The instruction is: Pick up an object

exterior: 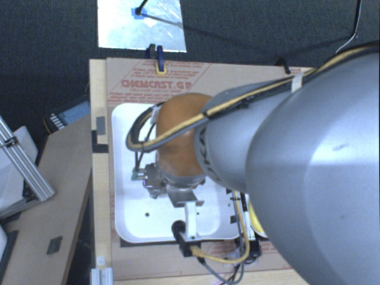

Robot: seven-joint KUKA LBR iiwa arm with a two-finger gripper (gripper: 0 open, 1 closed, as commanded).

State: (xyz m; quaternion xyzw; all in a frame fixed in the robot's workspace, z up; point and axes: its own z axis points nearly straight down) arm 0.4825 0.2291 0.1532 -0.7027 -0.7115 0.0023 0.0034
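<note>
My arm fills much of the camera view, reaching in from the right over the left white bin (pixel 127 159). The orange band (pixel 178 132) sits above the grey wrist, and the gripper (pixel 157 184) hangs low over the middle of that bin, seen from above and largely covered by the wrist. I see no object under or beside it. A tiny dark speck (pixel 147 214) lies on the bin floor near the front. A sliver of something yellow (pixel 256 218) peeks out beneath the arm on the right-hand bin's side; I cannot tell what it is.
The bins rest on a brown cardboard sheet (pixel 178 79) with red lettering, clamped at its far edge. A shiny foil square (pixel 139 16) lies beyond it. Aluminium framing (pixel 24 165) stands at the left. The arm hides the right bin.
</note>
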